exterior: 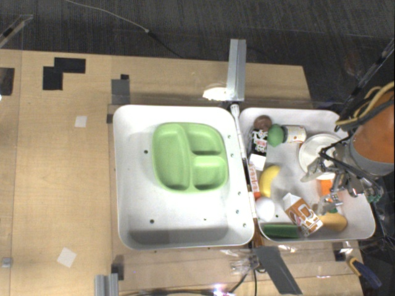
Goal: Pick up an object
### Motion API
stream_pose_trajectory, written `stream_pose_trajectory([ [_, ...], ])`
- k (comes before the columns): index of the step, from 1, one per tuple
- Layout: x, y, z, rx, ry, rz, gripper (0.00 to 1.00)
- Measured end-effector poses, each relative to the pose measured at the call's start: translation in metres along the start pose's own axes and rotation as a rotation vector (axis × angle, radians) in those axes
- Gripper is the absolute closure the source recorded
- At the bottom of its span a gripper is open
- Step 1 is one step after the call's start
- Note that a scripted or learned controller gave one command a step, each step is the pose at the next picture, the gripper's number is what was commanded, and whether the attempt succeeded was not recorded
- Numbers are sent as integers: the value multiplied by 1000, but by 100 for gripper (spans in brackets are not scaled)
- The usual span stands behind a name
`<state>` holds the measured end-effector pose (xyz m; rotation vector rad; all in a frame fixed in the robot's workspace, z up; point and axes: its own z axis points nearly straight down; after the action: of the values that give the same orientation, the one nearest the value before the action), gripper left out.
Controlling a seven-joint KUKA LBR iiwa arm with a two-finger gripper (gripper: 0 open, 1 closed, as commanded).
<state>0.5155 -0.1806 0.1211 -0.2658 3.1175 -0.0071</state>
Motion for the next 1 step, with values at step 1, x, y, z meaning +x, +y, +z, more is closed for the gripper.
stream_pose_trajectory([
  [1,18,-20,29,-2,-3,131,0],
])
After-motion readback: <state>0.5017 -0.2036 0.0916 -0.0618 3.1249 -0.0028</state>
